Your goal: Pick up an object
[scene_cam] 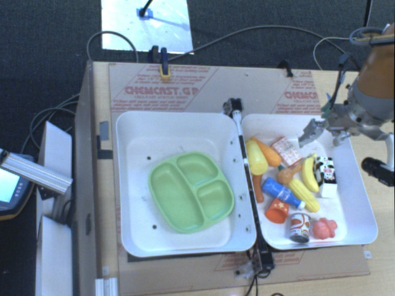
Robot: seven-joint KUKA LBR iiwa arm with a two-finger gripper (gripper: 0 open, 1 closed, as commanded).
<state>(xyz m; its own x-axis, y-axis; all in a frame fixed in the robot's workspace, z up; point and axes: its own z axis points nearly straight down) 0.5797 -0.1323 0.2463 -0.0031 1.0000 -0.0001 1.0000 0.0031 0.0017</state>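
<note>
Toys [290, 190] lie heaped in right bin [364, 224] below the empty, spread-fingered end effector [326, 133].

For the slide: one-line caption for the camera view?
Gripper above right bin of toys; green divided plate in left bin.

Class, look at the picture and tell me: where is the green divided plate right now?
The green divided plate lies alone in the left bin of the camera view, near its middle; the toys are in the right bin.
</note>
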